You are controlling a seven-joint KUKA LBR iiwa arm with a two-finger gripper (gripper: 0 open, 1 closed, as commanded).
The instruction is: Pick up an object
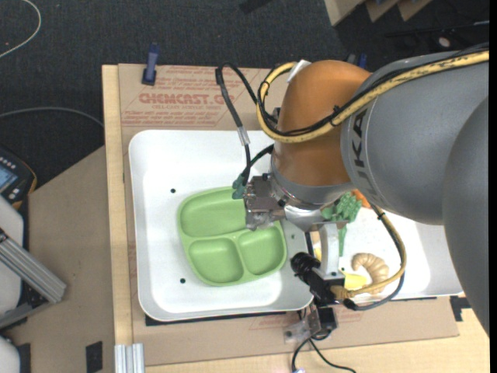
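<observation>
Arm (365, 130) in from the right, hanging low over the seam between the two bins. Gripper tucked under the wrist, so can't tell its state. Green tray (221, 235) lying flat in the left bin (151, 208). Croissant (371, 266) and a green-orange toy (345, 207) just beside it in the right bin.

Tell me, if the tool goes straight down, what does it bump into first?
Probably the green tray. The tool hangs over the tray's right side, near the divider between its compartments. How high it hangs is hard to judge from above.
</observation>
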